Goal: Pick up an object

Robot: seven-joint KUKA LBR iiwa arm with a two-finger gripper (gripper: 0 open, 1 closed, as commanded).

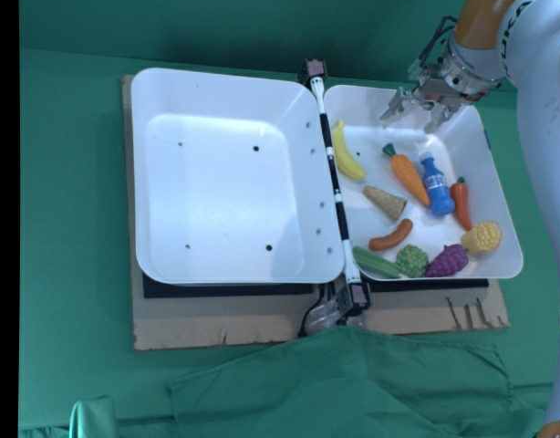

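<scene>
We see a robotics lab: a worktop (70,245) draped in green cloth, two white bins (225,176) on cardboard (171,331), toy food (409,179), and an industrial arm (544,108).

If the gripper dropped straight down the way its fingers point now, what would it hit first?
Most likely bare floor at the far end of the right bin. The gripper, fingers spread, hangs above that patch; the carrot and blue bottle lie nearer the camera. Depth is uncertain from this slant.

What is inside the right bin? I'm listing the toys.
The right bin holds a banana, two carrots, a blue bottle, cone, sausage, cucumber, broccoli, grapes and corn. Anything beneath them is covered.
</scene>
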